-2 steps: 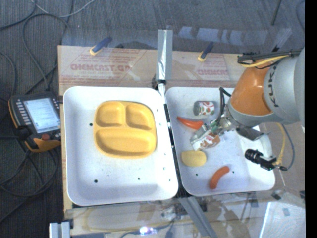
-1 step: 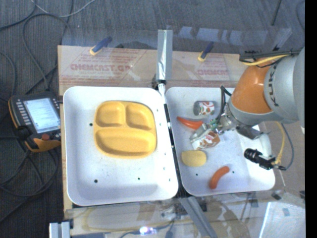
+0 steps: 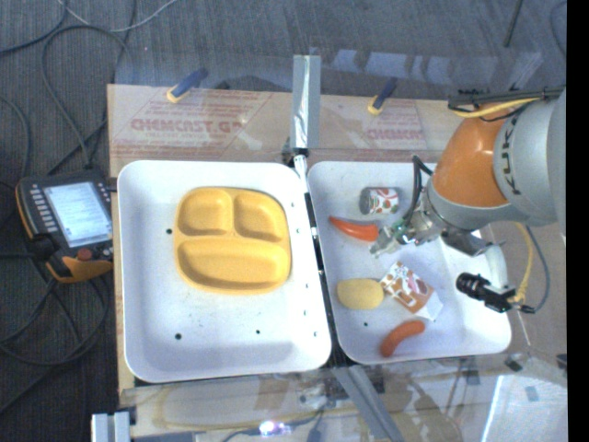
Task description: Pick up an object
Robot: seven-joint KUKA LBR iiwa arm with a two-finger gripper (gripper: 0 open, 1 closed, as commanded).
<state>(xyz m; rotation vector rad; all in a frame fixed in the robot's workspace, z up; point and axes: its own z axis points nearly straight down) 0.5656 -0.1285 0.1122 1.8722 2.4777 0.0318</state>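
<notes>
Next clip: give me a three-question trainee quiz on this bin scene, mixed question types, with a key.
1. True or false: the yellow divided tray lies in the right bin.
2. Multiple choice: which item lies nearest the end effector? A) sausage B) orange carrot C) potato
3. Fill in: the small can lies on its ____ in the right bin, toward the far edge.

Key: 1. False, it lies in the left bin. 2. B. 3. side.
</notes>
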